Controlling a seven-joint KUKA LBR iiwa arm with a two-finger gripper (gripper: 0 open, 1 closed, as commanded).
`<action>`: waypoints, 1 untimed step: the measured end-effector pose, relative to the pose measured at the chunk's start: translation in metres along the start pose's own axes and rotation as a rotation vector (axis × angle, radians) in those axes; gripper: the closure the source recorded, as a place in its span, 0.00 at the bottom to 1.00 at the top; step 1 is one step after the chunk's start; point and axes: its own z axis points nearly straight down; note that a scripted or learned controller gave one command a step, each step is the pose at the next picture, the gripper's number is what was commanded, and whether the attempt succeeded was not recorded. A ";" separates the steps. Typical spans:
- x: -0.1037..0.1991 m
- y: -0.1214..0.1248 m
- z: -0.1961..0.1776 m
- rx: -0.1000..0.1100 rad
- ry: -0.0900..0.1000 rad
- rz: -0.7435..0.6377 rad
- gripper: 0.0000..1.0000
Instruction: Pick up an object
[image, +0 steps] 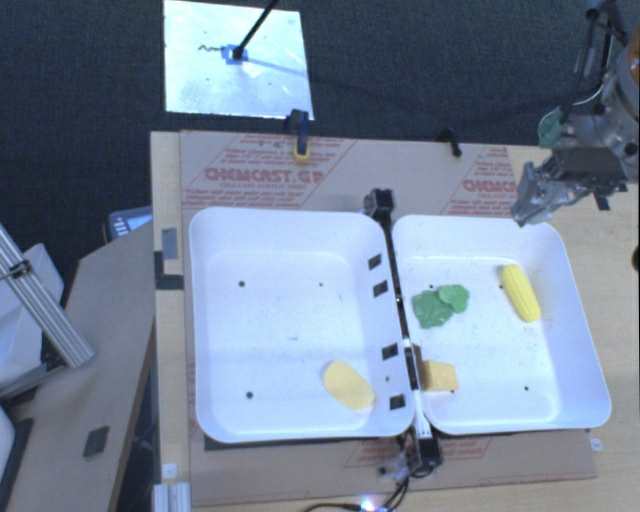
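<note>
Open floor around corn cob (520, 291), lettuce (440, 305).

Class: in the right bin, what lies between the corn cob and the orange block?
In the camera view, the green leafy piece lies roughly between the corn cob and the orange block.

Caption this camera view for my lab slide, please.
Gripper poised above the right bin holding corn, green piece and orange block; yellow piece in left bin.

Floor is dark carpet (80, 90) all around. The table (170, 180) is light wood with a brownish protective sheet (330, 165) on top, printed with red lettering. A shiny metal plate (235, 60) lies on the carpet up top, and an aluminium extrusion bar (45, 305) sits at the left.
</note>
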 end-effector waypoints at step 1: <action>-0.012 0.000 -0.026 0.010 -0.001 0.004 1.00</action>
